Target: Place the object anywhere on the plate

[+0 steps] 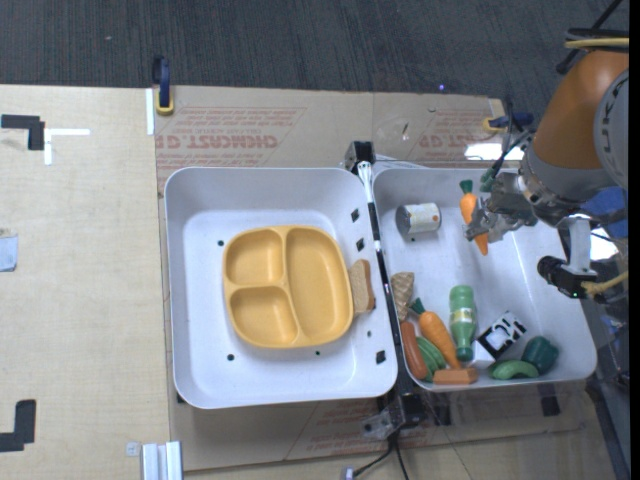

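The yellow three-compartment plate lies in the left white bin with nothing on it. My gripper hangs over the upper part of the right bin, below the orange-banded wrist. A small orange carrot with a green top sits right at its left side. Another orange bit shows just under the gripper; I cannot make out whether it is held.
In the right bin lie a grey can, a waffle cone, a bigger carrot, a green bottle, a black-and-white cube and green vegetables. A toast slice leans at the plate's right edge.
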